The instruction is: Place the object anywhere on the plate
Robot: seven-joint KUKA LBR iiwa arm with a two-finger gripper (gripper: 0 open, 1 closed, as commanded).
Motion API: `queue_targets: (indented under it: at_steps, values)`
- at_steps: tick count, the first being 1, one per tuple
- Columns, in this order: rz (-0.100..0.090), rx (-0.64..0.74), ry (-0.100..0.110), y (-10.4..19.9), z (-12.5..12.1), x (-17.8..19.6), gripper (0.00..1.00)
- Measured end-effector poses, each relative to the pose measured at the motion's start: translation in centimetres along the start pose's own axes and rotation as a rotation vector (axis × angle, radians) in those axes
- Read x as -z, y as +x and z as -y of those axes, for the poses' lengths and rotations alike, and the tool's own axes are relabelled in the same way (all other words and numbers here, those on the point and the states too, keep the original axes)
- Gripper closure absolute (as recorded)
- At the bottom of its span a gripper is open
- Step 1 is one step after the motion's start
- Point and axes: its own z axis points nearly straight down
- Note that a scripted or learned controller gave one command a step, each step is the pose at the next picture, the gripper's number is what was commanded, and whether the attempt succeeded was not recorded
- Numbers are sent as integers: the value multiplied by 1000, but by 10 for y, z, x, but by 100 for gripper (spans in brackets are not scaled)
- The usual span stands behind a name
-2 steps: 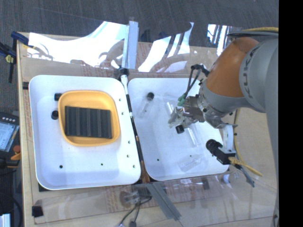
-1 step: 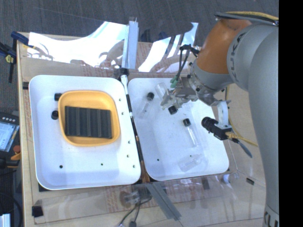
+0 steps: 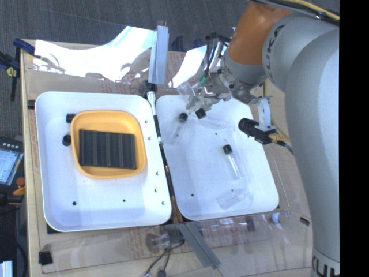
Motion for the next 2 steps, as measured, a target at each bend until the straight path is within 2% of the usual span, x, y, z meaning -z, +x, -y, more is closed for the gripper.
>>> queue_targets:
  at_steps: [1, 2]
  values:
    - [1, 267, -4, 27, -28, 4, 100]
    - [1, 267, -4, 28, -28, 3, 0]
